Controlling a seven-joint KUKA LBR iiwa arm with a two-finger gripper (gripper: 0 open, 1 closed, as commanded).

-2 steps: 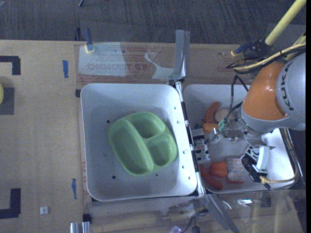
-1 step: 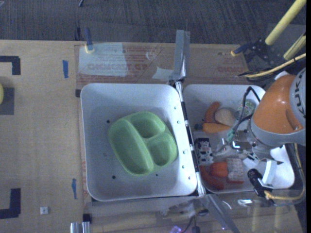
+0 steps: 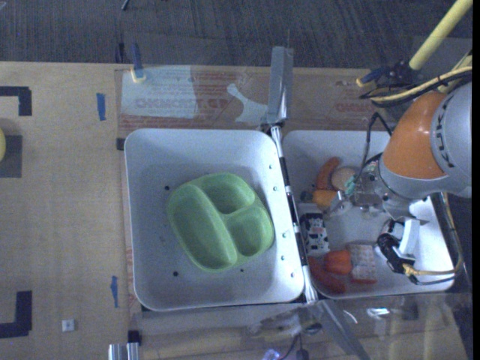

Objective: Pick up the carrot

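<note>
My gripper (image 3: pixel 358 198) hangs low in the right bin (image 3: pixel 442 265); can't tell how it's set, wrist blocks it. Carrot (image 3: pixel 327 172), I think, is the orange piece just left of me, packed against other toy food. Risk: I clip a neighbour or shove the carrot into the wall.

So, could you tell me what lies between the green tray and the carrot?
In the camera view, the bins' adjoining white walls separate the green tray from the carrot.
</note>
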